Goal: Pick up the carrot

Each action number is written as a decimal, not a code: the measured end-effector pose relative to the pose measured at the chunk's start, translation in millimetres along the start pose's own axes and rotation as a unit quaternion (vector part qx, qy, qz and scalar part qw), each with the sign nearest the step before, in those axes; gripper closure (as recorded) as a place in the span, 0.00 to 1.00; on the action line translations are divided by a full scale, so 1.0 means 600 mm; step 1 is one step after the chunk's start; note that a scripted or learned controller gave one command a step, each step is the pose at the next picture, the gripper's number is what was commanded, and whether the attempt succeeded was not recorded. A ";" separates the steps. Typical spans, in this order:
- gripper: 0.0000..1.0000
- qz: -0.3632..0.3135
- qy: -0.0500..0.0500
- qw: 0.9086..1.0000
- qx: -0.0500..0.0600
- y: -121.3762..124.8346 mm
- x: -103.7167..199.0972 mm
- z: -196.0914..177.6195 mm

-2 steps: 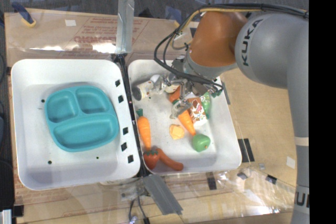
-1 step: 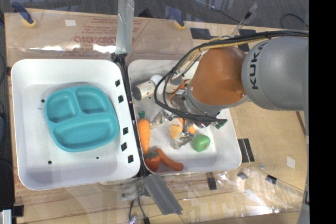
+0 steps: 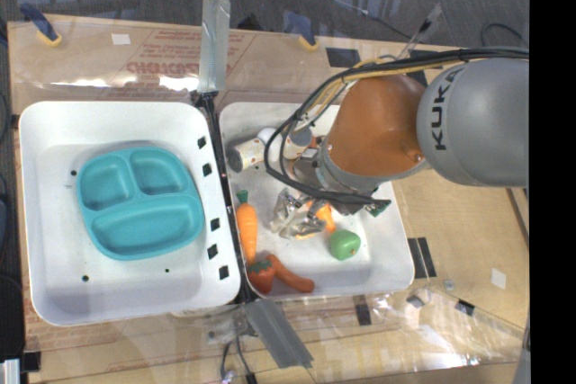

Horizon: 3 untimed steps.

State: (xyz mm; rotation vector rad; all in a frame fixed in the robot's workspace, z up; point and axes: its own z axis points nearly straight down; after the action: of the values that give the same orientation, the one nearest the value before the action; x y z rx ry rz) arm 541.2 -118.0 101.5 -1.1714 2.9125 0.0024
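now we see the gripper point(image 3: 301, 216) low in the right bin point(image 3: 393, 243), just beside the carrot point(image 3: 247, 229); we cannot tell its jaws' state.

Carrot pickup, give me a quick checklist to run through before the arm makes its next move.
1. Carrot in plain sight: ok. It lies along the left wall of the right bin.
2. Gripper over the carrot: not ok. It sits further right, near the bin's middle, above a small orange piece.
3. Carrot held: not ok. It lies apart from the gripper.
4. Jaws open: cannot tell. The arm's wrist hides them.
5. Room around the carrot: not ok. A red pepper lies close to its lower end and the bin wall runs beside it.
6. Green ball out of the way: ok. It sits right of the gripper.
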 end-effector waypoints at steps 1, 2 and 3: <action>1.00 -0.042 -0.001 0.999 0.005 -0.130 -0.006 -0.156; 1.00 -0.090 0.003 0.996 -0.005 0.011 0.072 -0.017; 1.00 -0.161 -0.002 0.987 0.006 0.074 0.017 -0.238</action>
State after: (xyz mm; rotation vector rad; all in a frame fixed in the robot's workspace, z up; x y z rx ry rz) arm 503.0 -93.1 244.5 -1.6198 2.6799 -0.0147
